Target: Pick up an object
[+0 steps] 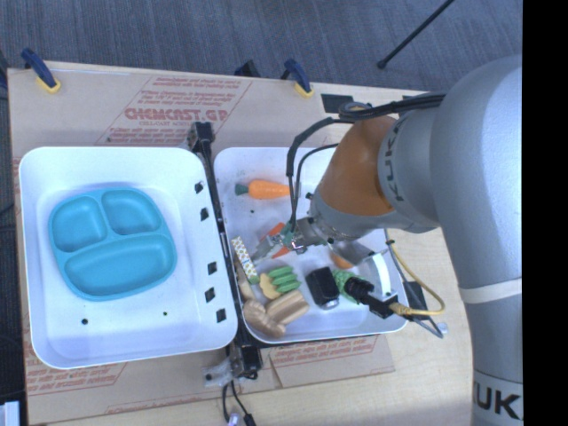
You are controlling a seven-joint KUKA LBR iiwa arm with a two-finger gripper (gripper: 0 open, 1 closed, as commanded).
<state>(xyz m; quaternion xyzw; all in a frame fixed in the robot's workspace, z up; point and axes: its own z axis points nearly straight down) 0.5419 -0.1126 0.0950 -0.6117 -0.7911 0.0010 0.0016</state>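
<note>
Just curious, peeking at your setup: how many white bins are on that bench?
2. The left bin holds a blue divided tray; the right bin beside it holds small toy items, partly hidden by the arm.

Robotics lab test cell. Indicators: industrial arm (461, 176) over a bench (80, 105) covered in clamped board, two white bins (35, 238), toy food (266, 189), carpeted floor (133, 16).
</note>
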